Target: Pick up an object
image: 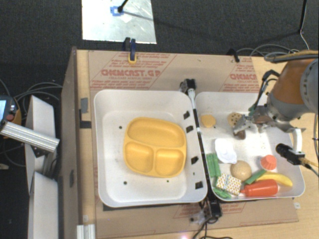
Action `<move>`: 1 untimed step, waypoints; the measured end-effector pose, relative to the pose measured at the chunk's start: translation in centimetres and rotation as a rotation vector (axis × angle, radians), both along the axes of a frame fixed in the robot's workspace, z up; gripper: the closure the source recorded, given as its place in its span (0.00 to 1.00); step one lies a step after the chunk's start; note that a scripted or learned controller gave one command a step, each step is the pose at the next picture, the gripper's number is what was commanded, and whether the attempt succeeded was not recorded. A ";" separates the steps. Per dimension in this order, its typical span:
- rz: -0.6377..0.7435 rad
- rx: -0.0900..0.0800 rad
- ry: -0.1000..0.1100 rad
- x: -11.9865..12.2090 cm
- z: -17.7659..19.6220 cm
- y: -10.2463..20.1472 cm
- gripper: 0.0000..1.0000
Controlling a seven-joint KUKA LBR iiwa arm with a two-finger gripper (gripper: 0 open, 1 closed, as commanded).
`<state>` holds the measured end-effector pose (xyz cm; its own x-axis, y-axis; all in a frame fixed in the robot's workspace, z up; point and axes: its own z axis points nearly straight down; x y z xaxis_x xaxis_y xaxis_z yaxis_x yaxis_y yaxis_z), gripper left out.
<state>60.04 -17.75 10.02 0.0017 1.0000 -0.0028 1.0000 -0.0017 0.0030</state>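
2 bins: tool (241, 128), grip unclear, over open floor of right bin (249, 99)

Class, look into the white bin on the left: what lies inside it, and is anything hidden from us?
Inside the left bin lies one yellow divided plate, its three compartments bare. Around it shows the bin's white floor. Whatever sits beneath the plate is covered and cannot be seen.

Robot lab: taped cardboard bench (149, 66), cables (37, 91).
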 end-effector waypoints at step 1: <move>0.009 0.003 0.002 0.2 -1.6 5.1 0.00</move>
